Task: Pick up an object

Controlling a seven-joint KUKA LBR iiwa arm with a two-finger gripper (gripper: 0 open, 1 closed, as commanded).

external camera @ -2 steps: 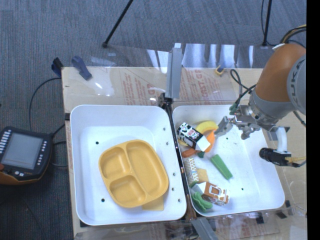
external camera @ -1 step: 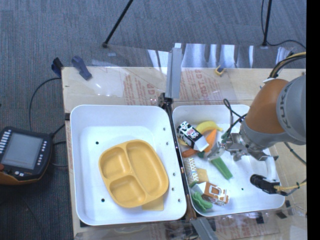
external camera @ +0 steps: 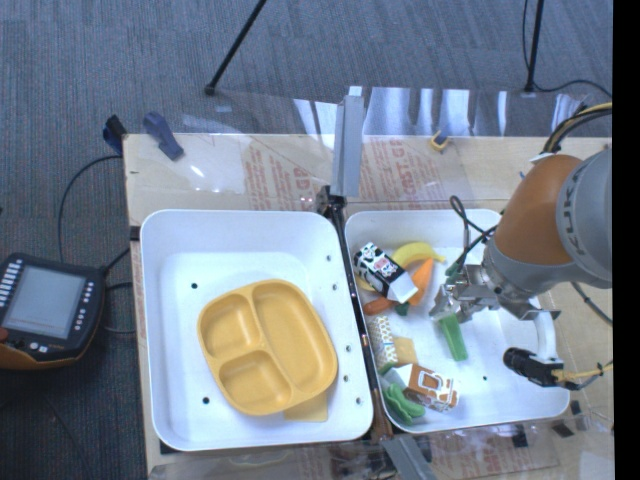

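Gripper (external camera: 452,306) sits in the right bin (external camera: 480,223), fingers look clamped on a green stick (external camera: 455,338), right of the black-and-white carton (external camera: 385,271). Yellow tray (external camera: 265,346) further left.

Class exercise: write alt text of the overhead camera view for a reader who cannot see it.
A grey-and-orange robot arm's end effector hangs low over the right white bin, just above a green stick-shaped toy among scattered toy foods. The left white bin holds a yellow divided tray.

Divided tray (external camera: 266,357) in left bin (external camera: 160,268), toy clutter (external camera: 400,308) in right bin (external camera: 520,398)
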